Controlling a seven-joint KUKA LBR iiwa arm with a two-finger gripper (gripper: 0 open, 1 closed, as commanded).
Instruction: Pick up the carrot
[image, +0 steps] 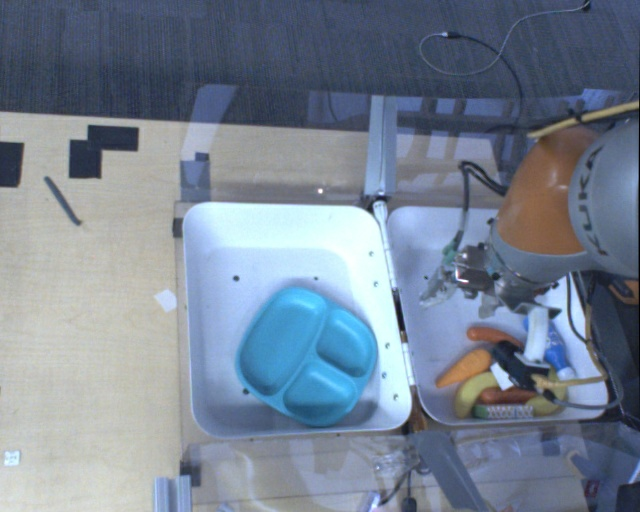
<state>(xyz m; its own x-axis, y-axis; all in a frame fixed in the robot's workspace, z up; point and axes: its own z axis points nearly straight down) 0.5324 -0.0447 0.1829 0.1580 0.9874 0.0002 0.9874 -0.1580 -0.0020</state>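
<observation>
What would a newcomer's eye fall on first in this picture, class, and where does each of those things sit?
First comes the bright blue divided plate, lying low in the left bin. Next is the big grey and orange arm leaning in over the right bin, its gripper hanging above bare white floor. Then the heap of toy food in that bin's lower corner, where the orange carrot lies beside a yellow banana.

- Grey robot arm with orange band (560, 205): cut off by the right edge; covers the right white plastic bin's (425, 330) far right part.
- Metal two-finger gripper (440, 290): blurred, finger state unreadable.
- Heap of toy foods (505, 385): overlapping, several pieces unidentifiable; orange tapered carrot (462, 369) partly overlapped.
- White bottle with blue label (545, 340): partly hidden.
</observation>
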